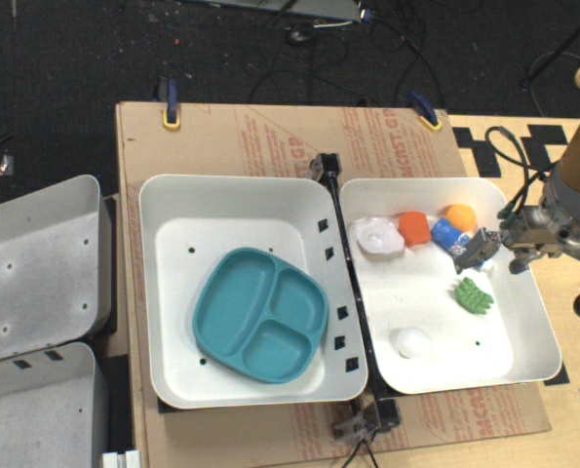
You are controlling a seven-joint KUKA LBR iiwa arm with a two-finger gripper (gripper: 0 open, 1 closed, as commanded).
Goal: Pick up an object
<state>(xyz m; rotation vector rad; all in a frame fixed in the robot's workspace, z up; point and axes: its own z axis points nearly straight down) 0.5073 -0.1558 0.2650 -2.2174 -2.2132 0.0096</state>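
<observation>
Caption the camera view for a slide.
Gripper hovers by the blue object in the right bin; teal tray fills the left.

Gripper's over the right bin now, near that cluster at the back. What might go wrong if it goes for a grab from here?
1. The blue object, orange ball and red-orange block sit packed together, so the gripper may nudge neighbours or close on two.
2. The ball will likely roll if bumped.
3. The green object lies just below the gripper and could get knocked toward the right bin wall.
</observation>
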